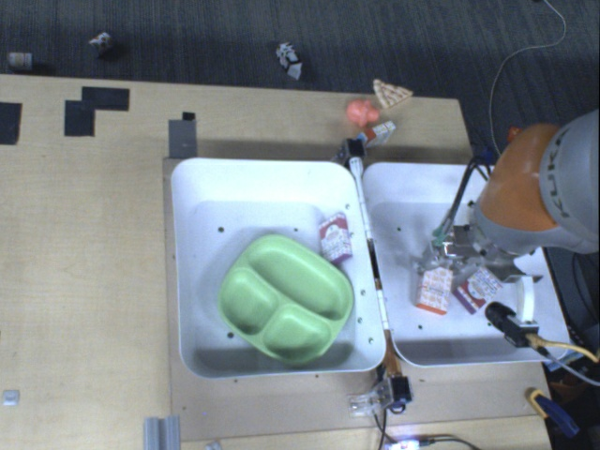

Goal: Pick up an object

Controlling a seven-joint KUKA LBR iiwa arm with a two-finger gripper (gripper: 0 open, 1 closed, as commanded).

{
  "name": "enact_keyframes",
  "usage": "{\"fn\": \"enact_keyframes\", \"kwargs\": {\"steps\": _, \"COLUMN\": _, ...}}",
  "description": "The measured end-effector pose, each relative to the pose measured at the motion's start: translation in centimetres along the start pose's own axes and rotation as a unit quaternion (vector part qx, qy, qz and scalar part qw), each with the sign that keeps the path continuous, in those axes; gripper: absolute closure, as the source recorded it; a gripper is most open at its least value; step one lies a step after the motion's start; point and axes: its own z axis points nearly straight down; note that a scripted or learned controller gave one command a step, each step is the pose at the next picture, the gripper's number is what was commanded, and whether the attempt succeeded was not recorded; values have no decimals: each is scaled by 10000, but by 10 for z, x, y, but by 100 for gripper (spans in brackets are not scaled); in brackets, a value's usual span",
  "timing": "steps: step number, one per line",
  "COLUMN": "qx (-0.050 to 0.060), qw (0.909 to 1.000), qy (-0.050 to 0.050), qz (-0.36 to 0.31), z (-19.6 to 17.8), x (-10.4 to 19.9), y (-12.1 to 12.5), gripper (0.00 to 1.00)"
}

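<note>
My gripper (pixel 450 251) hangs low over the middle of the right bin (pixel 412 190), under the grey wrist with the orange band. Just below and left of it an orange and white packet (pixel 433 290) lies on the bin floor. A dark red packet (pixel 474 289) lies beside that, partly under the wrist. In the left bin (pixel 197 204) a green divided plate (pixel 286 295) rests tilted on the floor. A red and white packet (pixel 335 236) sits by the plate's upper right edge.
Beyond the bins on the bench lie a pink ball (pixel 362 112), a tan wedge (pixel 392 93) and a small red and white item (pixel 378 133). A thin divider (pixel 367 242) runs between the bins. Small bits lie on the dark carpet (pixel 234 17) at the top.
</note>
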Motion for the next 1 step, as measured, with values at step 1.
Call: {"fn": "enact_keyframes", "kwargs": {"steps": 1, "qx": 48, "qw": 10000, "qy": 12, "qz": -6, "z": -87, "x": 39, "y": -56, "gripper": 100}}
